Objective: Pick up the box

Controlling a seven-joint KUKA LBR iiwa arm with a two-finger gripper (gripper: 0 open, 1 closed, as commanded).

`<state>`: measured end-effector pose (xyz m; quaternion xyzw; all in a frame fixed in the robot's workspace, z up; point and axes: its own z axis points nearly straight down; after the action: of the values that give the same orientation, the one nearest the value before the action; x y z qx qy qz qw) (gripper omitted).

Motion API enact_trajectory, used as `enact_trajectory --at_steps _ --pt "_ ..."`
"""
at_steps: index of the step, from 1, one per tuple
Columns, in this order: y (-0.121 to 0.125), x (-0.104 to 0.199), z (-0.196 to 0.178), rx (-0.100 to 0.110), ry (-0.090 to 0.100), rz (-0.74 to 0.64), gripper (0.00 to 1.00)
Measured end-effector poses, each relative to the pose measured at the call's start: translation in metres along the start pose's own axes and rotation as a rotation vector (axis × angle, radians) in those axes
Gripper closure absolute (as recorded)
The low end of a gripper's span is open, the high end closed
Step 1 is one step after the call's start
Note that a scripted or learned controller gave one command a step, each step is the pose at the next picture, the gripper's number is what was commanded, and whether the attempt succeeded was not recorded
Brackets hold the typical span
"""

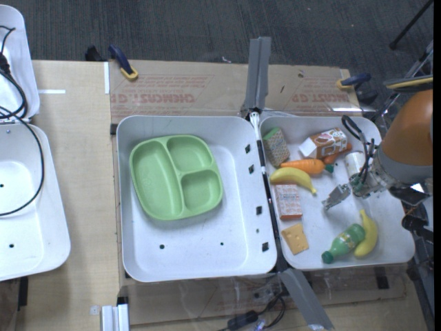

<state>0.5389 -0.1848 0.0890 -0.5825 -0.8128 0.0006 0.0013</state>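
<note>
Camera view: the gripper (337, 197) hangs low over the middle of the right bin (396, 254), fingers slightly spread, pinching nothing. The box (289, 201) (red and white, lying flat) sits by that bin's left wall, just below the banana (292, 177) and above the cheese wedge (295, 238). A green bottle (343, 243) lies near the front edge. The left bin (138, 254) carries a green divided plate (176, 176).

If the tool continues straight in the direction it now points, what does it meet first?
The tool points left and slightly down; likely the red-and-white box first, lying flat below the banana, though depth is unclear.
</note>
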Motion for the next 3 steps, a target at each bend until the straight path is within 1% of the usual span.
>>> enact_trajectory --at_steps 1,2,3 --pt "0.02 -0.015 -0.08 0.001 -0.001 0.139 0.0" --pt "-0.002 0.005 0.0 0.001 0.0 0.152 0.0" --pt "-0.043 0.067 0.001 0.003 0.002 0.084 0.0"
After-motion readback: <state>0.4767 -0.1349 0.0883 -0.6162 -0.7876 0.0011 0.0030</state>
